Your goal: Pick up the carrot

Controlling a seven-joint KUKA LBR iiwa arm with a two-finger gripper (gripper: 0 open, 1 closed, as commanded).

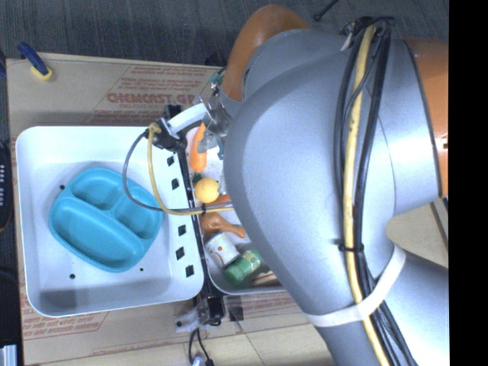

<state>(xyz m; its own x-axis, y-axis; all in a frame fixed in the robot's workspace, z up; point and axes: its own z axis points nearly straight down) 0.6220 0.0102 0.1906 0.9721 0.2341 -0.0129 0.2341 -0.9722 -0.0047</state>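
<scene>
An orange carrot [198, 148] stands nearly upright at the far left edge of the right bin [223, 282], just beside the divider between the bins. My gripper [214, 119] sits right above and next to the carrot's top, at the end of a white wrist piece with a yellowish cable looping off it. The big grey arm covers most of the gripper and much of the right bin.
The left bin [46, 166] holds a blue sectioned plate [103, 216]. In the right bin lie a yellow ball [206, 190], a brown piece [216, 223], a white-and-red item [222, 247] and a green can [244, 266]. The arm [320, 166] hides the rest.
</scene>
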